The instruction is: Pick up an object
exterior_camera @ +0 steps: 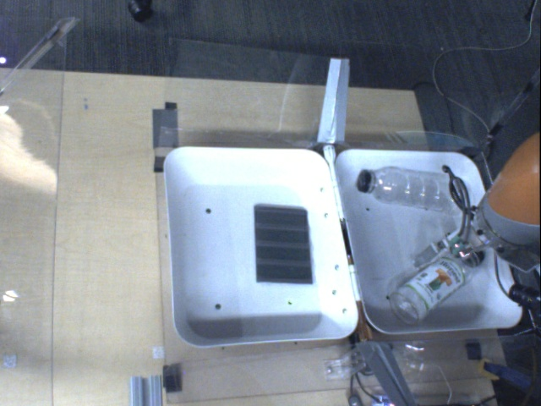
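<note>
In the right bin (pixel 376 244) lie two clear plastic bottles. One bottle (pixel 407 187) rests on its side near the far wall, its dark cap pointing left. The other, with a white and orange label (pixel 429 286), lies slanted near the front right corner. My gripper (pixel 457 245) comes in from the right and hangs low over the upper right end of the labelled bottle, touching it or just above it. The orange band of the arm (pixel 517 191) is at the right edge. Nothing is visibly lifted.
A dark ridged rectangular block (pixel 282 244) lies flat in the middle of the left bin (pixel 190 227). A metal post (pixel 335 108) stands behind the gap between the bins. Cables trail at the right and below the right bin.
</note>
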Controlling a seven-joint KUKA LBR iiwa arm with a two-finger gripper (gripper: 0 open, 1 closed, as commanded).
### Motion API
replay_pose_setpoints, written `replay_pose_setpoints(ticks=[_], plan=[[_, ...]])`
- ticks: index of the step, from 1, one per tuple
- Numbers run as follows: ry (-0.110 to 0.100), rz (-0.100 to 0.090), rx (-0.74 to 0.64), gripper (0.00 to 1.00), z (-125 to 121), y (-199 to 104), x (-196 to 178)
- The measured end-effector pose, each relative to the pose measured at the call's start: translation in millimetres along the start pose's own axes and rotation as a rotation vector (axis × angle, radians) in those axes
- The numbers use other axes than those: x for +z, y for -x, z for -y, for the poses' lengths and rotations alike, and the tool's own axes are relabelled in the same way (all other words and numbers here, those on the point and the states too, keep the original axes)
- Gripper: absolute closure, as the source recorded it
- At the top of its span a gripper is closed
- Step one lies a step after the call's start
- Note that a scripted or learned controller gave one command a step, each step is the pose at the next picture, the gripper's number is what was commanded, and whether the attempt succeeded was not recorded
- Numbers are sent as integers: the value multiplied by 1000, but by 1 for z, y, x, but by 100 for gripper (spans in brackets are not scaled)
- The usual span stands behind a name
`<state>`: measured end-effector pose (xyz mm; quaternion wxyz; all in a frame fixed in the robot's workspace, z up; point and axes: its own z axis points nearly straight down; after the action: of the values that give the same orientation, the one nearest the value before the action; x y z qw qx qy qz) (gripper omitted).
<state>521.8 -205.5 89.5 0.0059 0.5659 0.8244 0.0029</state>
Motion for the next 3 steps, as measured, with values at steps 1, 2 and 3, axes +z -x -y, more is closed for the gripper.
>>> replay_pose_setpoints(ticks=[1, 2, 3], plan=[[4, 3, -170, 0, 26, -10, -1], [-12, -8, 13, 0, -99, -13, 2], [-50, -18, -32, 0, -111, -16, 4]])
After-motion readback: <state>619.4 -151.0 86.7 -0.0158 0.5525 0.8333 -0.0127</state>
